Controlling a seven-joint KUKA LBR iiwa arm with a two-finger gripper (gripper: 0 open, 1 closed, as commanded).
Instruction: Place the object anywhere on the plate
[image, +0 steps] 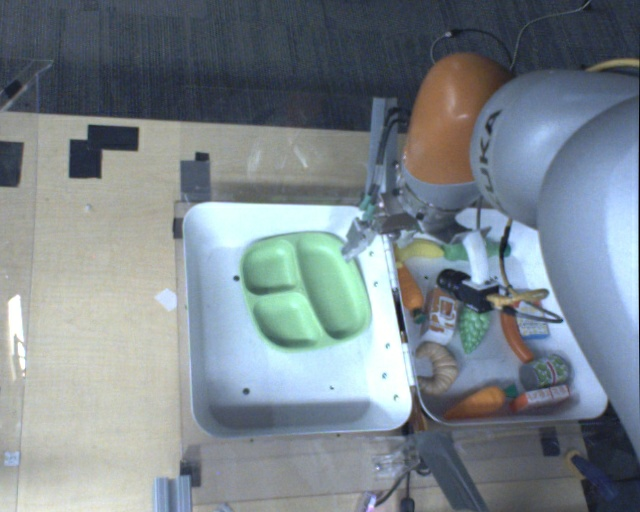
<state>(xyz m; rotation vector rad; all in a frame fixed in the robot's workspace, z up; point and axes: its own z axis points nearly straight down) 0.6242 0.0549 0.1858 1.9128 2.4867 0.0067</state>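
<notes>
Where bench (90, 330) spreads tan, bins (215, 400) sit white.

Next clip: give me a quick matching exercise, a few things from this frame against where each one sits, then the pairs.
Things:
1. green plate
2. croissant
3. orange carrot
4. gripper

Places:
A. near edge of the right bin
B. over the plate's far right corner
C. in the left bin
D. right bin, close to the divider between the bins

Pairs: 1-C, 2-D, 3-A, 4-B
</notes>
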